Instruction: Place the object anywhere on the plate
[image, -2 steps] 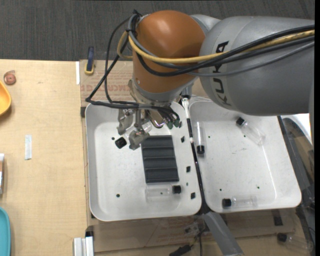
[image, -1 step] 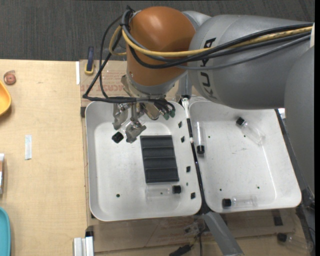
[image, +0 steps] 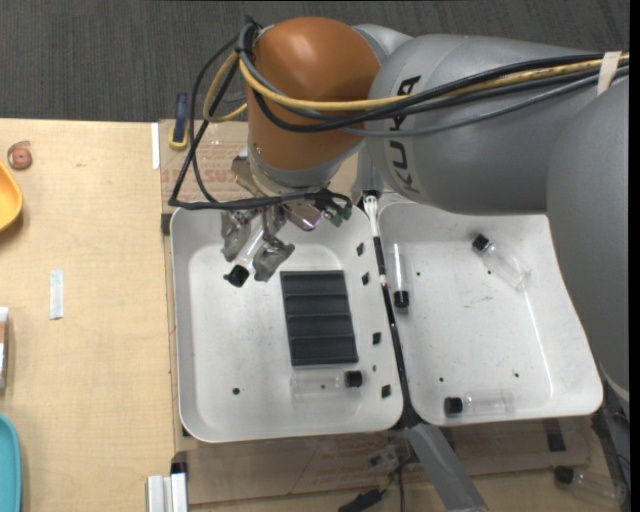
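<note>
I see the plate (image: 320, 318) as a black, ribbed rectangle lying flat in the left bin (image: 205, 400), near the middle of the frame, with its long side running top to bottom. Just below its lower edge a clear tube (image: 325, 382) lies on its side, black cap pointing right, off the plate.

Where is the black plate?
The plate lies in the middle of the camera view's left bin, just below-right of the claw, with a clear tube at its lower end.
</note>
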